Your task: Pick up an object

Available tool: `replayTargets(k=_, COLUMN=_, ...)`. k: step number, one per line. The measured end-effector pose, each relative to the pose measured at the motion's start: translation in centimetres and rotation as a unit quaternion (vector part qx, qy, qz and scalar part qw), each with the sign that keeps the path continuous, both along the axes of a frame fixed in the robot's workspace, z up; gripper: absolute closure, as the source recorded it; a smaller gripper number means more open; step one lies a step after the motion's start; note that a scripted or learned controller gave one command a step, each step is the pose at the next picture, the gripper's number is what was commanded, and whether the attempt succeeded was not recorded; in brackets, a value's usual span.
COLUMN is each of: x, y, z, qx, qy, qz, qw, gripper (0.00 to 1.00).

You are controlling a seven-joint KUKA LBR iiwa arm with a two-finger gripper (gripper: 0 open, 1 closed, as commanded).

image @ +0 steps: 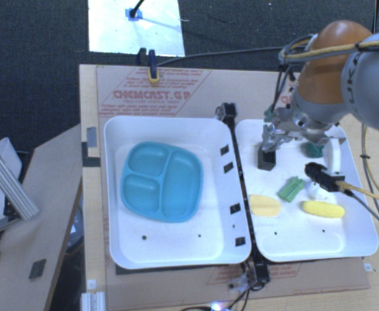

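One grey metal gripper [267, 155] hangs low in the right white plastic bin [354, 238], and I cannot tell how it is set. Nothing looks picked up yet. At its five o'clock lie a green block [291, 189], a pale yellow lump [265, 205] and a yellow corn-like toy [323, 209]. The left white bin [176, 251] holds a blue divided plate [161, 181]

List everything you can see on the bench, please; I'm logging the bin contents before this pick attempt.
shallow white plastic bins: two, white, side by side on the bench
divided plastic plate: one, light blue, left bin
pale oval piece: one, pale yellow, right bin, near the divider
ridged block: one, green, right bin, middle
corn-shaped toy: one, bright yellow, right bin, front right
small teal object: one, teal, right bin, partly hidden by the arm
end effector: one, dark grey, over the right bin's back left
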State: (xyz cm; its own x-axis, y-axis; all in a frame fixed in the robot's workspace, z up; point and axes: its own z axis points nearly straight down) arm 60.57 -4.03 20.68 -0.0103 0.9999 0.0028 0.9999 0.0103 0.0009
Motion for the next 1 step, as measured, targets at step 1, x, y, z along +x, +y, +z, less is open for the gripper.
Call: replayTargets(k=1, x=-0.02, y=5.2, z=1.48, qx=-0.0002, qy=-0.001, qz=0.0, qw=1.0, gripper=1.0)
